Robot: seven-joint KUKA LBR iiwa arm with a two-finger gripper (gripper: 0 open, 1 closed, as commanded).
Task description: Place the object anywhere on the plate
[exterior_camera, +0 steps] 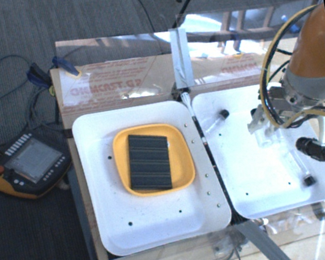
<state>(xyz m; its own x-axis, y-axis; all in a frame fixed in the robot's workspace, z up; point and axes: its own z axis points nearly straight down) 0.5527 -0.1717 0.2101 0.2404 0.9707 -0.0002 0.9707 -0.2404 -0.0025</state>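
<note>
A dark ribbed block [149,161] lies flat on the yellow plate [182,154] in the left bin [98,187], so placement looks done; the pincer [266,128] hovers over the right bin [266,189], its opening impossible to tell.

Faint reddish lettering on clear panel [118,84] behind left bin, far left of gripper [266,129] and beyond it; mirrored or blurred, not legible. Similar reddish print on panel [239,64] beyond gripper, unreadable.

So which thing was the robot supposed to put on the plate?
Find the left shallow white bin. In its middle sits a square yellow plate, and lying on it is the dark ribbed rectangular block, the one dark slab among pale surfaces.
</note>
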